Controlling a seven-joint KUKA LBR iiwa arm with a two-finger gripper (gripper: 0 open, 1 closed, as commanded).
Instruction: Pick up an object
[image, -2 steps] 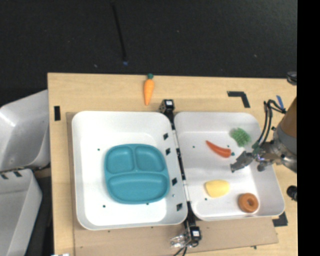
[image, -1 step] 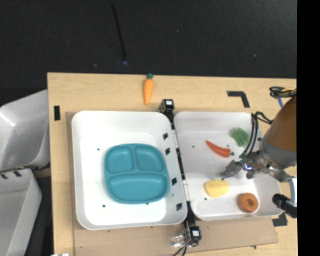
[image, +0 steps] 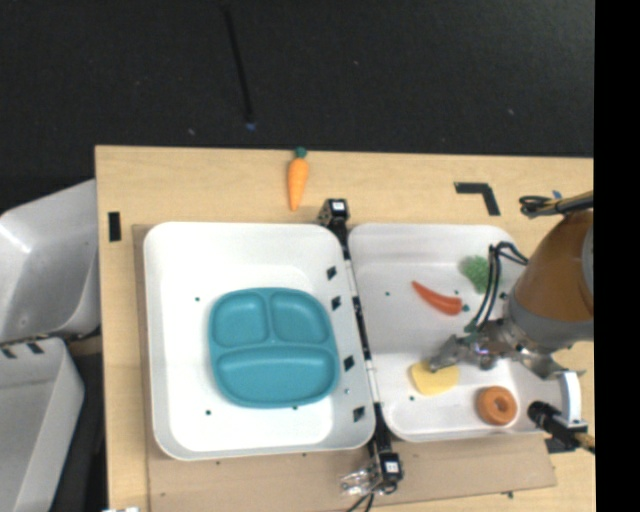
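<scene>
Arm (image: 560, 285) reaches into right bin (image: 400, 262); gripper (image: 447, 358) sits at top edge of yellow piece (image: 434, 379). Grip state: cannot tell.

Judgement: centre over yellow piece, descend straight, close fully before lifting.

Count, large to small:
- bins: two, left bin (image: 170, 330)
- teal divided plate (image: 272, 346): one
- carrot (image: 297, 180) on bench: one
- red chilli (image: 437, 296): one
- doughnut (image: 496, 405): one
- green item (image: 475, 268): one

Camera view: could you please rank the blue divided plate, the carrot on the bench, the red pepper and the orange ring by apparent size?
1. blue divided plate
2. carrot
3. red pepper
4. orange ring
The carrot and pepper look close.
</scene>
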